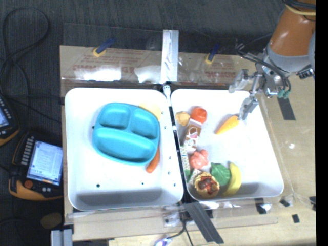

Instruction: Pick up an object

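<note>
The end effector (249,102) hovers over the right white plastic bin (266,152), finger spread unreadable, beside the orange toy carrot (227,124), a plausible target.

From where I sit, the carrot (227,124) is the one in play: a small orange toy, lying tilted in the upper middle of the right bin (266,152), thick end up-right, tip pointing down-left. It's on bare white floor, apart from the heap along the bin's left side: tomato (199,115), pink bits (199,159), green leaf (221,172), banana (235,178), and a brown piece (206,184) down at the bottom.
</note>
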You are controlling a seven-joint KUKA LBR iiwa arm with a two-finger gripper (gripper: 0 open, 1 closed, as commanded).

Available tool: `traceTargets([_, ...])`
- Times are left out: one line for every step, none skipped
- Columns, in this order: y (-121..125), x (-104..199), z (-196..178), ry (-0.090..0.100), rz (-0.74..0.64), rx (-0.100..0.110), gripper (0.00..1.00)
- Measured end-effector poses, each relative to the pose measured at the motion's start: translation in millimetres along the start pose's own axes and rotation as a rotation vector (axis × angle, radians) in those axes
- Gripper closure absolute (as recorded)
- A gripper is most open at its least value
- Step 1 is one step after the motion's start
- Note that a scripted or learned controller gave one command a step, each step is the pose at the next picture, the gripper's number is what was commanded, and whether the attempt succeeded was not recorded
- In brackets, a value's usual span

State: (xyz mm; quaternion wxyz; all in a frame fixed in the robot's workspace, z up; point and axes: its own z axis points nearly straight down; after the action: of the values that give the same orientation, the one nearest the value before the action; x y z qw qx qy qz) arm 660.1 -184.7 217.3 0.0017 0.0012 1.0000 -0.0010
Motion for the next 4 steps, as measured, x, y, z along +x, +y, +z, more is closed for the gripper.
traceTargets([0,0,0,0.0,0.0,0.0,0.0])
traceTargets([-25,48,122,0.0,0.411,0.0,0.0])
traceTargets([-32,7,113,0.001,0.704,0.002,0.0])
traceTargets([52,35,127,-0.008,0.629,-0.002,0.0])
